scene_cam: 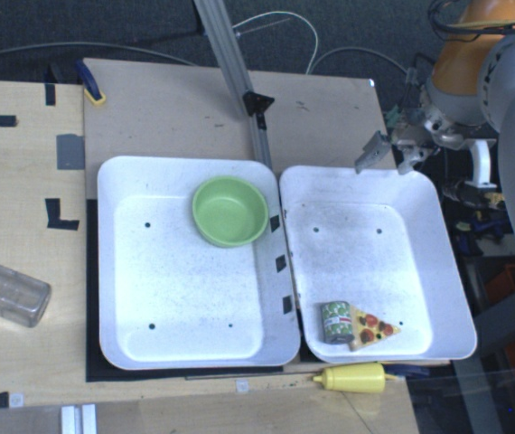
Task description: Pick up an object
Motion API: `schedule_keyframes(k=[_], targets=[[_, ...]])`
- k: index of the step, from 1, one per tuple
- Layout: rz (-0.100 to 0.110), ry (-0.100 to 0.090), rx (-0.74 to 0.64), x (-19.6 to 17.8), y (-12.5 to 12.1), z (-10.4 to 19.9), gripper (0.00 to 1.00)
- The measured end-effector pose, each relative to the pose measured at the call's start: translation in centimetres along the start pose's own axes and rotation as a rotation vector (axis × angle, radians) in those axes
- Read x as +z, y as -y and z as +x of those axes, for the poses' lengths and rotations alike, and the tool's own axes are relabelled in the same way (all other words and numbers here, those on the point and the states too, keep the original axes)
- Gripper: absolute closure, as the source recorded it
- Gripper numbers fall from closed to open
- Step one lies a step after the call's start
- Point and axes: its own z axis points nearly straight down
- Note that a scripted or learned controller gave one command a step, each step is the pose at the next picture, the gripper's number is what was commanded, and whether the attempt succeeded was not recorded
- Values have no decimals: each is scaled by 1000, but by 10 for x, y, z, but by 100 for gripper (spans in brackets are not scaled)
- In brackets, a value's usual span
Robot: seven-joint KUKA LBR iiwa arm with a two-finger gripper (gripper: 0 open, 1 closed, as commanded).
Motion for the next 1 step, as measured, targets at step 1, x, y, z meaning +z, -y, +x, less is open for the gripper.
schedule_keyframes(k=[1], targets=[[0, 1, 0, 0, 0, 0, 0]])
